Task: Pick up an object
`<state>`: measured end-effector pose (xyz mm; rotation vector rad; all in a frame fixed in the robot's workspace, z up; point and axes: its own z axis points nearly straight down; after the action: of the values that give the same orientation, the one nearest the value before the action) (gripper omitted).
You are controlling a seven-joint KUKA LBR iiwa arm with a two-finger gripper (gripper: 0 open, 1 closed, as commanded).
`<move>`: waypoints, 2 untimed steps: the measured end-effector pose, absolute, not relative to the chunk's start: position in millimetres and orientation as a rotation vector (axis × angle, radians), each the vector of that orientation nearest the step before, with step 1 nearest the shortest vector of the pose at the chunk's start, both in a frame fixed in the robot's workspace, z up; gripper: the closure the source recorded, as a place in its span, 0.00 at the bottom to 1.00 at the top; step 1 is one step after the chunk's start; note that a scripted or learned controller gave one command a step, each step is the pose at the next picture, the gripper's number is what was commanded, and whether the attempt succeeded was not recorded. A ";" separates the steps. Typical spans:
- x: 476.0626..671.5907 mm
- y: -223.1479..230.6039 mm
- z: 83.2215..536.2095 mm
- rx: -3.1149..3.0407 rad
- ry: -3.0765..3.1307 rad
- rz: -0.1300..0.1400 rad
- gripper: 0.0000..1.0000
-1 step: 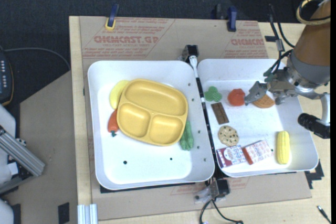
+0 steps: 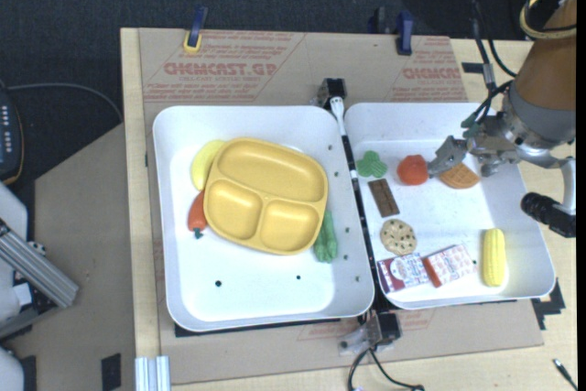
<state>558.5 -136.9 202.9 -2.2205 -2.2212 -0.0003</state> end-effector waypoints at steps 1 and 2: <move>549.7 -134.0 155.8 -2.218 -2.217 0.003 0.00; 549.0 -136.4 92.5 -2.218 -2.216 0.005 0.00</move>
<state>549.0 -136.4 92.5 -2.2175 -2.2159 0.0051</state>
